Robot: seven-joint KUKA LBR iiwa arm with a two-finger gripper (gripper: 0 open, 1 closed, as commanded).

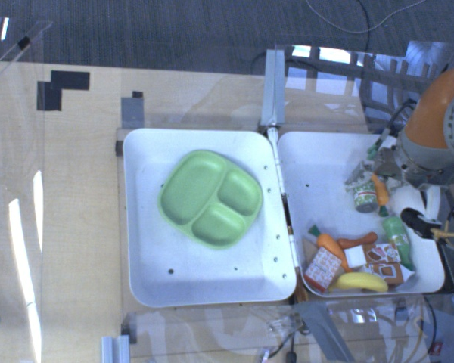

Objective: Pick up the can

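Standing upright in the right bin (pixel 318 165), the can (pixel 365 198) sits just beside the gripper (pixel 374 174) at its seven o'clock, whose open-or-closed state I cannot tell.

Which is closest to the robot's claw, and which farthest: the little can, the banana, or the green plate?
From the gripper, in the camera view:
1. The can, just below it in the right bin.
2. The banana, at that bin's near edge.
3. The green plate, over in the left bin.
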